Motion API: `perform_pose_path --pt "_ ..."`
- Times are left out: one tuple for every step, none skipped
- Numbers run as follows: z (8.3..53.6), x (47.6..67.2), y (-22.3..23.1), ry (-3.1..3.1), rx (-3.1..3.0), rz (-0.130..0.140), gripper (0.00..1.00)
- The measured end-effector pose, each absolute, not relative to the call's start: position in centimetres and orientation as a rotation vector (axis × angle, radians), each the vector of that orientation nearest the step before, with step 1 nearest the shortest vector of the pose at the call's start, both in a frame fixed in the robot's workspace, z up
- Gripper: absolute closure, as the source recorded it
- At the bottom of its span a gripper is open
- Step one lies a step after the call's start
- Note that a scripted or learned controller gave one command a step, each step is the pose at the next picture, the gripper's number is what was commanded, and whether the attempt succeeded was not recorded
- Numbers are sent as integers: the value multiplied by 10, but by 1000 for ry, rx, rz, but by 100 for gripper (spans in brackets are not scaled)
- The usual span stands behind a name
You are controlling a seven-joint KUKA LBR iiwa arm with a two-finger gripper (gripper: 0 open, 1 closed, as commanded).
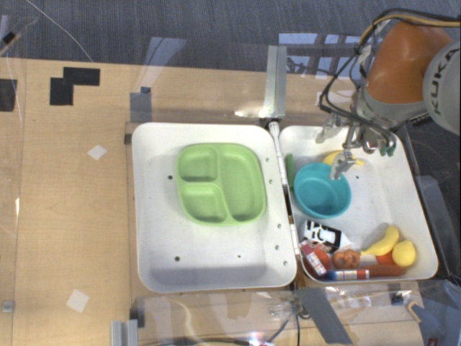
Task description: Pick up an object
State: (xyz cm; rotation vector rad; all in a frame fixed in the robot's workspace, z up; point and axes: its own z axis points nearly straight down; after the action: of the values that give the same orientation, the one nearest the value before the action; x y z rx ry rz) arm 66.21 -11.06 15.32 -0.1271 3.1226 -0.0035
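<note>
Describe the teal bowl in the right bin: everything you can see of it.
The teal bowl is small, round and glossy, plastic by the look. It stands upright and open, nothing visible inside, in the upper left part of the right bin. The gripper hangs over its upper right rim; whether they touch is unclear. A yellow thing peeks out behind it.

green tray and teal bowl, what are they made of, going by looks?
Green tray: probably moulded plastic, matte to satin; one even colour, rounded compartment ridges, soft highlights. Teal bowl: likely plastic too, smooth and slightly glossy; uniform colour, thin rim with a faint sheen. Neither shows metal glare or ceramic-style glaze, but the view can't rule out silicone or melamine.
</note>
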Motion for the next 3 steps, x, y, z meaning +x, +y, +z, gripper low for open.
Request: perform_pose_path --pt "89 670 -101 3142 20 1 0" --pt "89 670 -101 3142 20 1 0" --pt "192 651 -142 3027 -772 -11 0"
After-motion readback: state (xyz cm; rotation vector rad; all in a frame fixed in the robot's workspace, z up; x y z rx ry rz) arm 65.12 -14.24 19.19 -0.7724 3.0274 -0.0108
